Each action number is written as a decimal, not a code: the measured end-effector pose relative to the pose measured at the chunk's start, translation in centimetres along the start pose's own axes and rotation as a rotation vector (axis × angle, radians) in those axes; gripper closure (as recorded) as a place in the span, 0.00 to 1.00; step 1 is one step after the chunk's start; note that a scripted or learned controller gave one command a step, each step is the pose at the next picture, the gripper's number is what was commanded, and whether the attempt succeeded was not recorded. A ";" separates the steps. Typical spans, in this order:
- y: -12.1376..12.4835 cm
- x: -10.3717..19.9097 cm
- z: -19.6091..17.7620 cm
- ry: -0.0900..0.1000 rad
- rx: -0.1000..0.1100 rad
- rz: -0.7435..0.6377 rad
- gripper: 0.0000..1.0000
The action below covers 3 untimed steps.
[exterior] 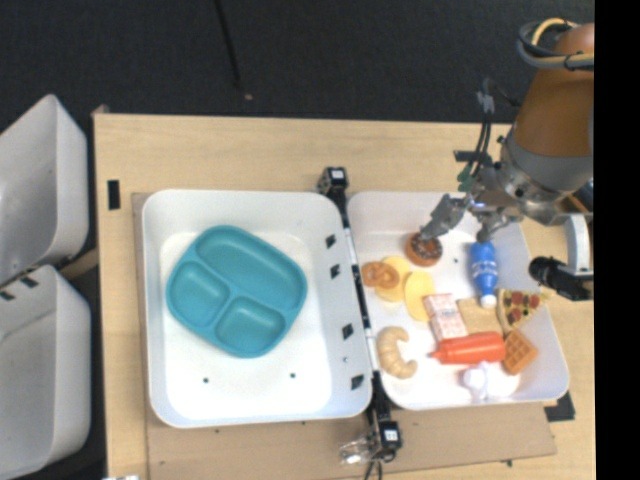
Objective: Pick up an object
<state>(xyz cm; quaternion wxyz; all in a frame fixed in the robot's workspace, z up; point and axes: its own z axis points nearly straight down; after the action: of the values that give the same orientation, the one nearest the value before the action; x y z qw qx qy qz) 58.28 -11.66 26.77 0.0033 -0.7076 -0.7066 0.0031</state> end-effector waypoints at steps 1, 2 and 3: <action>0.2 0.0 -0.5 -0.002 -0.009 -0.003 0.00; 0.1 0.2 5.9 -0.001 -0.004 -0.001 0.00; 0.0 0.2 10.2 -0.001 -0.006 0.001 0.00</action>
<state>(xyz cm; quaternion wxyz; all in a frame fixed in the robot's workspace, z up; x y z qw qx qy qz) 58.16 -11.44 16.61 0.0009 -0.7079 -0.7064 0.0016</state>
